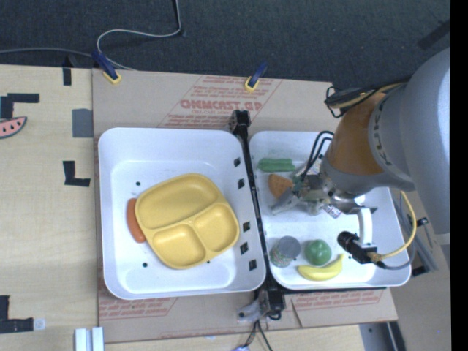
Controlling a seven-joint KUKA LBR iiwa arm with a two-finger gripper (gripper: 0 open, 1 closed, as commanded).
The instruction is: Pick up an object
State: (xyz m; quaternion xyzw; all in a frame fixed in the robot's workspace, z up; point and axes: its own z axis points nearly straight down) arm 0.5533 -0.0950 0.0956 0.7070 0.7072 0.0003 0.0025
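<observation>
Over the right bin [387, 269] the grey arm [409, 123] comes in from the right side, with its orange band [355, 141] above the wrist; its gripper [300, 194] is low near the upper left part of this bin, just beside an orange piece [279, 185]; whether it is released, clenched or grasping something I cannot tell, because this part is small and dark. Black cables [318, 152] hang near the wrist, and a yellow cable [406, 232] curves along the right wall of the bin; the arm covers much of the upper right part of the bin.

Behind the orange piece, near the back wall, lies a green flat thing [275, 164]; at the front of the same bin a grey round thing [284, 251] is next to a green ball [317, 251], and a yellow banana [322, 270] lies just in front of the ball, touching or almost touching it.

On the left, the other white bin [117, 196] holds a yellow plate [186, 218] with three compartments, lying a little tilted; under its left edge an orange-red thing [135, 221] shows partly. A black divider with clips [250, 203] runs between the two bins; both stand on brown cardboard [212, 104] with red letters, held by two yellow clamps [255, 79] at the back edge.
</observation>
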